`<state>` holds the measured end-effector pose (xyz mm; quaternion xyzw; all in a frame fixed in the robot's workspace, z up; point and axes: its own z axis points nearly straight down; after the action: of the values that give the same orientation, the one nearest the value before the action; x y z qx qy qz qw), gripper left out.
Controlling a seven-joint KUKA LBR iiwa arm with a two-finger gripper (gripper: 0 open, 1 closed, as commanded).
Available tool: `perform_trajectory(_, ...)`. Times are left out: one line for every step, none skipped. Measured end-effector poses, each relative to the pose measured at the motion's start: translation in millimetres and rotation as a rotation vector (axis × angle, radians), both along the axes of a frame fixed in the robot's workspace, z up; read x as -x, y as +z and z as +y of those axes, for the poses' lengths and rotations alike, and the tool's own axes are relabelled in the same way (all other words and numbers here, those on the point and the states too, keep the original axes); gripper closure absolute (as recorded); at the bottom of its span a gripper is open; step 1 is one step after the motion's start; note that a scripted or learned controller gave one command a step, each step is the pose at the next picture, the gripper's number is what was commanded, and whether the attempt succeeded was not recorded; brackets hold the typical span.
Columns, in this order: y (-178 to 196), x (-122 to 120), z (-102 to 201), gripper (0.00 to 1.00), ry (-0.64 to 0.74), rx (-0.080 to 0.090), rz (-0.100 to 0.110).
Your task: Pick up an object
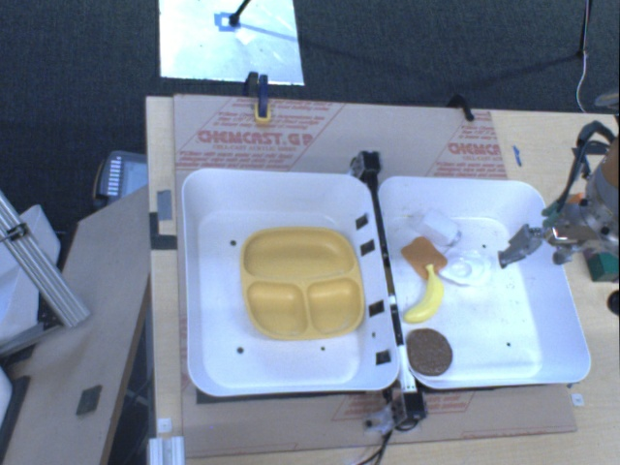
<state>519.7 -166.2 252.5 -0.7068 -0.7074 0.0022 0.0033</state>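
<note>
Nothing is picked up yet; the banana [426, 299] lies in the right bin [542, 352].

We see the banana just beside an orange piece [422, 254] and above a brown disc [429, 351], with the gripper [513, 249] off to its right, nothing visibly in it; we cannot tell its state. Reaching and lifting remain. Left of the banana sits a yellow tray [297, 281]; beyond it the board [291, 134] reads "CHEMCAST GP".

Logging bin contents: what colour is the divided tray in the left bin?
Pale yellow; the tray shows plainly in the camera view.
</note>
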Motion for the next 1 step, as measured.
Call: perform_trajectory(4.6, -2.0, 0.2, 0.00, 0.002, 0.002, -0.010)
